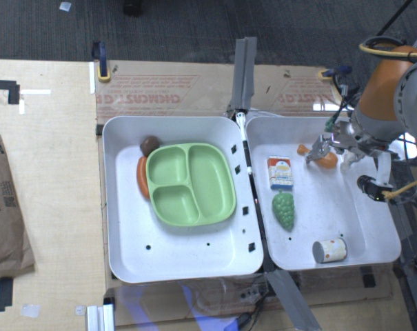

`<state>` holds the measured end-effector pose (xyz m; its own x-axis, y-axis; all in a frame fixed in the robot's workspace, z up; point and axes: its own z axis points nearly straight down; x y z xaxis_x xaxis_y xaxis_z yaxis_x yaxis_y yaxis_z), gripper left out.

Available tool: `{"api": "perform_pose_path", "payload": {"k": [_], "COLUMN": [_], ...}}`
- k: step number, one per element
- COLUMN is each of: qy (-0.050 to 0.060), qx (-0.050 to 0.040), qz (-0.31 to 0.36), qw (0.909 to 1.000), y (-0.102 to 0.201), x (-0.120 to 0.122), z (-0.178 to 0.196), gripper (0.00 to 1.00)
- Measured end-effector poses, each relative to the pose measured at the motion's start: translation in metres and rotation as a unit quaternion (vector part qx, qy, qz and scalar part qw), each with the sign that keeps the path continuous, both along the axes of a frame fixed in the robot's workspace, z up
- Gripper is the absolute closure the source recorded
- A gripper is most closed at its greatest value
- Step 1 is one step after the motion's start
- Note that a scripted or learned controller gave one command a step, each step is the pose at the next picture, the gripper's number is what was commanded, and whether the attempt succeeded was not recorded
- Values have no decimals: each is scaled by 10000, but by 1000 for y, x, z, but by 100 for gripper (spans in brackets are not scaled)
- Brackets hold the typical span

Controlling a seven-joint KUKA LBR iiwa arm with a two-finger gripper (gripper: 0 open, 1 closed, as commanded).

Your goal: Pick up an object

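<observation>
camera view: the pincer (330, 150) sits low over the back of the right bin (373, 247), w/ an orange object (324, 159) right at its tips. it looks like the orange thing is b/w the fingers or just under them, but the fingers blur into the metal parts, so can't tell if they're apart or closed, or if anything is really gripped. a smaller orange bit (302, 149) lies just left of it.

judgement: step in hand is the grasp on that orange piece. to do it well, centre the tips on the piece's middle, not its edge, close fully before any lift, then go straight up, slow; it sits near the bin's back wall, so no sideways drag.

other stuff in the right bin: small carton (280, 172), green grape bunch (284, 209) just below it, a can (329, 249) on its side near the front. all well apart from the tips. left bin (125, 254) holds a green tray (192, 183) w/ a carrot (142, 176) and a brown lump (150, 145) at its left rim.

pose: arm (391, 88) comes in from the right, orange band up high, wrist bent down and leftward toward the bin, cables trailing by the worktop edge.
</observation>
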<state>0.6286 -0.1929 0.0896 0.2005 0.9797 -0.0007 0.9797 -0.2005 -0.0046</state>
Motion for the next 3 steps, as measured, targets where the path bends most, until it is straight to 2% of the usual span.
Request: {"api": "perform_pose_path", "payload": {"k": [1, 2, 3], "qy": [22, -16, 0], "qx": [3, -4, 4], "qz": [-1, 255, 1407], "qw": [10000, 9997, 9901], "y": [0, 61, 66], "x": [-1, 23, -2], "z": [7, 119, 106], "gripper": [100, 100, 100]}}
